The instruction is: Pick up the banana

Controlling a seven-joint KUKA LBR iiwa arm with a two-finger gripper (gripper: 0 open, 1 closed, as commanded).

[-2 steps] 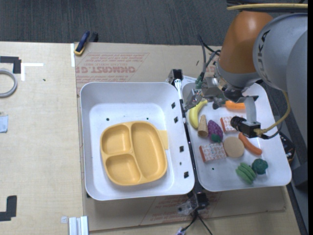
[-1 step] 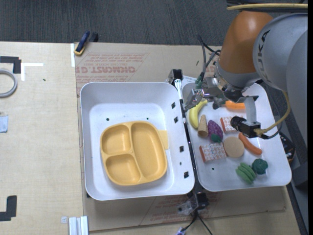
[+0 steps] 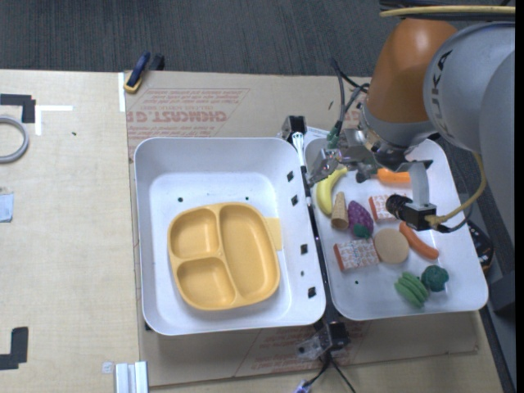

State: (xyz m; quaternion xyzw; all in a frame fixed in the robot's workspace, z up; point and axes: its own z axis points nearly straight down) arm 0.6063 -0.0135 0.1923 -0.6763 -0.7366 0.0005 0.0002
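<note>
Camera view puts the banana point(image 3: 327, 193) in the right bin point(image 3: 458, 297), at its upper left by the wall, lying curved beside a cone point(image 3: 340, 212) and a purple fruit point(image 3: 359, 217). The gripper point(image 3: 337, 160) hangs right at the banana's upper end; whether its fingers are apart or closed, I cannot tell. A yellow divided plate point(image 3: 223, 255) sits in the left bin point(image 3: 164, 178).
</note>
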